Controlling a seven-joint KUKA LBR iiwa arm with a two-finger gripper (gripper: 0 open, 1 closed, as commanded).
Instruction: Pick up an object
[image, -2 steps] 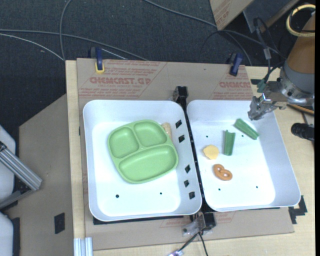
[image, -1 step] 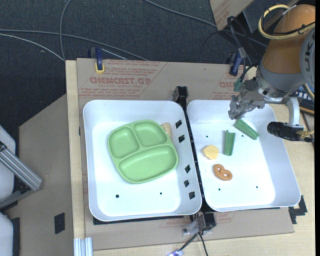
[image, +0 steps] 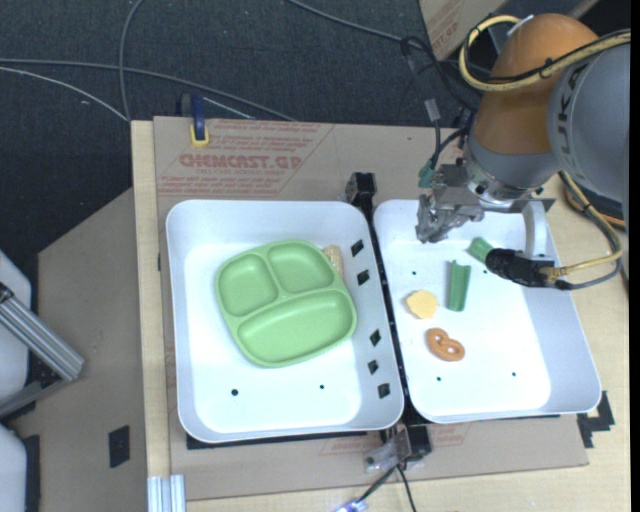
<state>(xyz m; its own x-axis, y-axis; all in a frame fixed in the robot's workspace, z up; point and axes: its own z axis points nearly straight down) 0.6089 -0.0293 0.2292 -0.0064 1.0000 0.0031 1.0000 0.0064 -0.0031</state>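
Four small items lie in the shallow white right bin (image: 545, 375): a green plastic stick (image: 458, 286), a small green block (image: 480, 248), a yellow chunk (image: 422, 304) and an orange pretzel-shaped toy (image: 445, 346). We record the gripper (image: 438, 228) over that bin's far left corner; whether it is open or closed, we cannot tell.

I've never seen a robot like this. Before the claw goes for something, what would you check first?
1. Things to pick: a green stick, a yellow piece and an orange pretzel lie in the right bin. Ok.
2. Room around the pretzel: it lies apart from the others. Ok.
3. Claw above a target: it is over the bin's far-left corner, not over any of the three. Not ok.
4. Claw carrying nothing yet: cannot tell.
5. Green plate out of the way, in the left bin. Ok.
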